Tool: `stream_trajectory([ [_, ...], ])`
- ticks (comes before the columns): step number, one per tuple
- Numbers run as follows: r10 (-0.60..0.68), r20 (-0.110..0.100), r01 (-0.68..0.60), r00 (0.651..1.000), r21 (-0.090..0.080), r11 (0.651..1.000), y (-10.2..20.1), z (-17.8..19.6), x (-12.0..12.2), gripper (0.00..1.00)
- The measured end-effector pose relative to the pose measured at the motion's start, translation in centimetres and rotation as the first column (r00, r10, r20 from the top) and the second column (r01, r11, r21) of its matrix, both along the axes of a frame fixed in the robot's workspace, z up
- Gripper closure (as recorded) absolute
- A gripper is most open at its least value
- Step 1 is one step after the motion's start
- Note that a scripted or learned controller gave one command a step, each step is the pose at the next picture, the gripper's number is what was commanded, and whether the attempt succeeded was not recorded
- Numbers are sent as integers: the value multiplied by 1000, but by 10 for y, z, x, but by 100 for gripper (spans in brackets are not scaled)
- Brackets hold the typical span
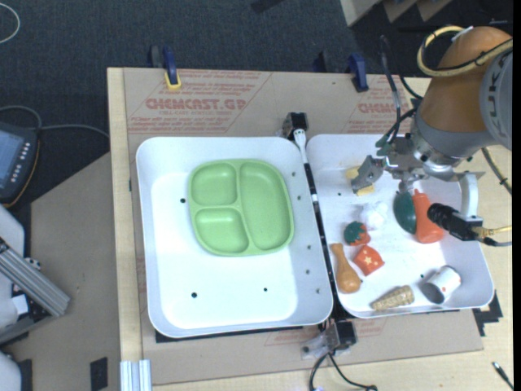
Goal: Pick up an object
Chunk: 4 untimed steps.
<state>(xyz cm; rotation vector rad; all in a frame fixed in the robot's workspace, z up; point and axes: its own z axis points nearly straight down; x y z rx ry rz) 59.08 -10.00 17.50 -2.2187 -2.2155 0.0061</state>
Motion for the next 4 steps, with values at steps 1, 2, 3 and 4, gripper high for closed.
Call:
stream_trajectory([
  [1, 1, -1, -1, 1000, 0, 1000, 7, -57, -9, 0],
  [2, 1, 2, -1, 1000, 0, 1000, 7, -92, -10, 0],
  [3, 0, 8, 0, 1000, -1, 1000, 7, -80, -9, 100],
  [4, 2, 12, -2, 1000, -3, 1000, 8, -37, -8, 100],
])
